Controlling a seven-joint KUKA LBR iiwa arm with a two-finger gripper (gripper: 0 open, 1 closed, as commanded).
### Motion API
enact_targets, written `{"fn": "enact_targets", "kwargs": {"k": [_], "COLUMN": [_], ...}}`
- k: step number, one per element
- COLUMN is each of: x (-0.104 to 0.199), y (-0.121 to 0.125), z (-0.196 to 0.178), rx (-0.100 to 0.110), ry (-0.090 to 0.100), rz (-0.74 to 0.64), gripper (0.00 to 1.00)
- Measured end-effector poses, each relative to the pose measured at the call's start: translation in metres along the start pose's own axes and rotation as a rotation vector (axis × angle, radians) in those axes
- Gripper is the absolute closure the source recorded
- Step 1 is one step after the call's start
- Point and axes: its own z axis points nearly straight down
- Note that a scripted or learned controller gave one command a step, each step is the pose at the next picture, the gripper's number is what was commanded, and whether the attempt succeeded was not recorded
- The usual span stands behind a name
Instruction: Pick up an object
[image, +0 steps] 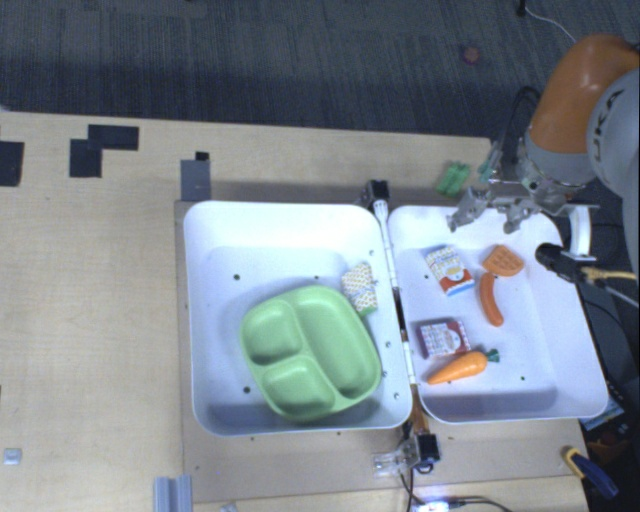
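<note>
Tray (310, 350) in left bin (215, 300); carrot (458, 367) in right bin (560, 390).

Colours across the desk and its two white bins

A pale green divided tray (310, 352) lies beside a cream, dotted packet (360, 286) in the left bin (215, 300); the right bin (560, 380) shows an orange carrot (458, 367) with a green top, an orange-red sausage (491, 299), a maroon packet (440, 337) and a white-and-red carton (448, 269); the desk (90, 330) is light tan.

Right bin (570, 390): carrot (458, 367) by the near edge, sausage (491, 299) mid-bin, small carton (448, 269) toward the far-left corner.
</note>
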Motion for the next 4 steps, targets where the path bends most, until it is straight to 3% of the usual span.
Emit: {"fn": "enact_targets", "kwargs": {"k": [1,2,3,4], "x": [0.035,0.036,0.036,0.036], "y": [0.007,0.008,0.008,0.010], "z": [0.101,0.090,0.090,0.078], "rx": [-0.003,-0.007,-0.006,-0.011], "ry": [0.000,-0.001,-0.001,-0.001], "rz": [-0.002,-0.005,-0.005,-0.007], "gripper": [0.00,1.00,0.00,1.00]}}
